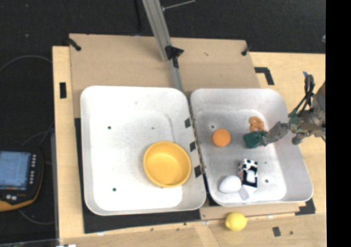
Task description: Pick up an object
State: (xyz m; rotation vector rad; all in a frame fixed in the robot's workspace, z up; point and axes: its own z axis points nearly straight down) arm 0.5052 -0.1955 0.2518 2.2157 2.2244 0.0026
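Observation:
The right bin (274,101) holds an orange ball (221,138), a dark green object (252,141), a small orange lumpy object (256,124), a black-and-white object (249,172) and a white rounded object (230,184). My gripper (286,135) hangs over the right bin's right rim, open, with nothing between its fingers. Its left finger (273,133) lies just right of the green object, touching or nearly touching it. A yellow bowl (167,164) sits in the left bin (109,109).
A yellow lemon-like object (236,221) lies on the bench in front of the right bin. A slanted metal rail (156,18) runs from the top down to the gap between the bins. A handheld pendant (16,177) lies at far left.

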